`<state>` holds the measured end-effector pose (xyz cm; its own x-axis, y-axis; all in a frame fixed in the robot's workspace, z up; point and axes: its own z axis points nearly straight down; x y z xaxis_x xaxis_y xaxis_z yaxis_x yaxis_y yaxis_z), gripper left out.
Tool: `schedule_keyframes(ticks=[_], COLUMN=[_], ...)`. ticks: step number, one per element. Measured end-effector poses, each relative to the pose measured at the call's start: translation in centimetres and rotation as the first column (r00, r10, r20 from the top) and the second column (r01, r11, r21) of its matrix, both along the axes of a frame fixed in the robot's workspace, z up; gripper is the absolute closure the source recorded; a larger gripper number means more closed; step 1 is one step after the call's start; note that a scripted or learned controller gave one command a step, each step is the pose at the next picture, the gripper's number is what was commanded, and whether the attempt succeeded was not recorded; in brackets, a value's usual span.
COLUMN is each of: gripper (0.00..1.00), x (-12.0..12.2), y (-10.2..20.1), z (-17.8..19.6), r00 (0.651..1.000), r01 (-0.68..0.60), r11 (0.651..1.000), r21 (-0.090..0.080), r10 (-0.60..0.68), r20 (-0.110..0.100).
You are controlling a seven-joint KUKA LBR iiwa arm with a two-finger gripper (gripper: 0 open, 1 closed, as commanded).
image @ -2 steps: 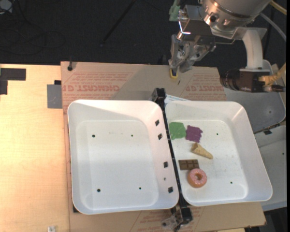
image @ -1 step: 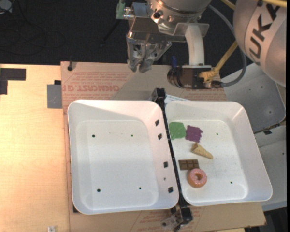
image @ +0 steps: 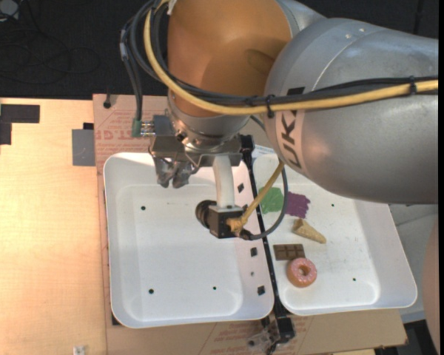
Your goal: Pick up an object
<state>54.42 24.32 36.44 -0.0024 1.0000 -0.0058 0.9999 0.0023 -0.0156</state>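
My gripper point(image: 174, 174) hangs over the back part of the left bin point(image: 133, 272), its fingers close together with nothing between them. The objects lie in the right bin point(image: 370, 272), apart from the gripper: a green piece point(image: 271, 199), a purple piece point(image: 298, 204), a tan cone point(image: 308, 232), a brown chocolate bar point(image: 288, 252) and a pink donut point(image: 302, 273). The arm's grey and orange body covers the back of both bins.
A dark divider point(image: 263, 257) runs between the two bins. A wooden bench top point(image: 37, 235) with dark patches lies to the left. Cardboard point(image: 118, 128) shows behind the left bin.
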Motion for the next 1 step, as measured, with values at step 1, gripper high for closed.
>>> schedule_keyframes(ticks=[1], gripper=[1.0], x=[0.25], y=[-0.22], z=[1.72], r00=[1.0], r01=[0.003], r11=[1.0], r21=[0.002], r10=[-0.003], r20=[0.008])
